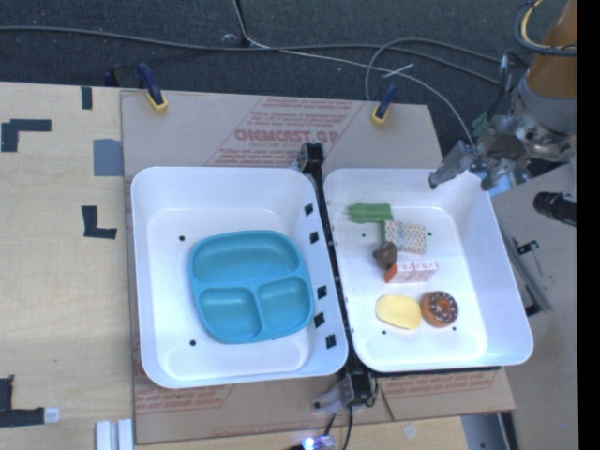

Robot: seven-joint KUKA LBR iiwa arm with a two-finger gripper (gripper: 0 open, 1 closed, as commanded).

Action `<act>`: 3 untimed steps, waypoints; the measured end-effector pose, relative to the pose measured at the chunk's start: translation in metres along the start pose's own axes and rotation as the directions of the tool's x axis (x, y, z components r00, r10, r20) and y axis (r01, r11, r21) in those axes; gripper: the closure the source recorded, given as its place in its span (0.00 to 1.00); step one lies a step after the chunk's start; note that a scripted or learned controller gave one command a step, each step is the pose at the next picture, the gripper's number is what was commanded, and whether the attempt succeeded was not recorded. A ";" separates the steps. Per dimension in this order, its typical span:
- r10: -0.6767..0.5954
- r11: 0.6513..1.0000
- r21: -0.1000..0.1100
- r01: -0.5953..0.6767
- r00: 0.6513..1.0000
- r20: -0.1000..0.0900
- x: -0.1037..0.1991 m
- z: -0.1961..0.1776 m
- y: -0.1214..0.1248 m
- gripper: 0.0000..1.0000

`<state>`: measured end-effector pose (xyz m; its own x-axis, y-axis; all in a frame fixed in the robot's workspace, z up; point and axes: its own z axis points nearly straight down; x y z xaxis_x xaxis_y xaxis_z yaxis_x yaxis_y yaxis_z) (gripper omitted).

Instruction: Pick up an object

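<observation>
Right white bin [487,251] has the candidates: flat green block [370,213], patterned small box [406,235] beside it, dark brown lump [384,252], red-white carton [411,271], yellow rounded piece [398,312] touching the brown sprinkled donut [439,308].

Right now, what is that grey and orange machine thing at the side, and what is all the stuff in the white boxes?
That is a robot arm, grey with an orange band. It reaches in from the right. At its end is a two-finger gripper for picking things up, hanging over the back right corner of the right white bin. It is holding nothing.

The camera sits above the bench and looks down at a slant.

In the left white bin lies a blue plastic plate with three sections. The right bin holds small toys: a green block, a patterned little box, a small brown lump, a red and white carton, a yellow rounded piece and a brown sprinkled doughnut.
</observation>
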<state>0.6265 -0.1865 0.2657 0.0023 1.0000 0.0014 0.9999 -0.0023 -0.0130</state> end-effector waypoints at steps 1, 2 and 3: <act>-0.004 1.000 -0.012 0.004 1.000 0.002 0.001 -0.008 0.001 0.00; -0.004 1.000 -0.010 0.004 1.000 0.003 0.001 0.054 0.004 0.00; -0.004 1.000 -0.009 0.004 1.000 0.003 0.002 0.116 -0.001 0.00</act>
<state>0.6241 -0.1839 0.1498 -0.0015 1.0000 -0.0011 1.0000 0.0015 -0.0040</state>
